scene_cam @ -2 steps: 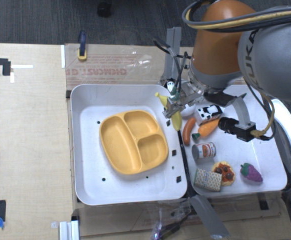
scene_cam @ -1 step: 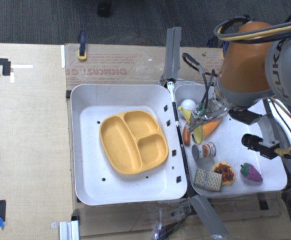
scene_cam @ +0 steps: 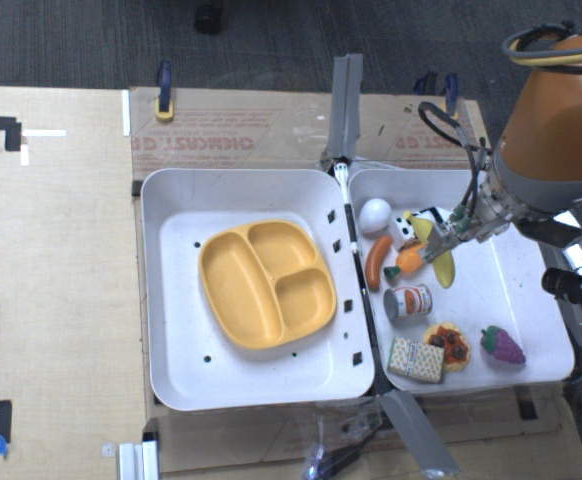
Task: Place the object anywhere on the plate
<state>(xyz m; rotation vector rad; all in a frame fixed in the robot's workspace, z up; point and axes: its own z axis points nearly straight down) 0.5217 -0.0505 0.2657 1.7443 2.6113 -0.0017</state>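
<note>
At the near edge of the right bin [scene_cam: 541, 298] we see a cracker [scene_cam: 415, 360] lying flat, with a small pizza slice [scene_cam: 449, 344] touching its right side and a purple bunch of grapes [scene_cam: 503, 345] a little further right. Just beyond the cracker lies a small can [scene_cam: 408, 301] on its side. Further back we find a cluster: a hot-dog sausage [scene_cam: 374, 261] near the divider, an orange carrot-like piece [scene_cam: 410, 259] just beside it, and a yellow banana [scene_cam: 439, 258] running from behind the carrot toward the bin's middle. The gripper [scene_cam: 441, 246] sits low over this cluster, right at the banana and carrot; we cannot tell how its pincer stands, or whether anything is caught in it. Behind it a black-and-white die [scene_cam: 403, 228] and a white egg [scene_cam: 375, 213] rest near the far left corner of the bin.

In the left bin [scene_cam: 171, 268] the yellow three-compartment plate [scene_cam: 267, 283] lies near the centre, well apart from the toys. The arm [scene_cam: 556, 118], with its orange band, enters from the right.
</note>
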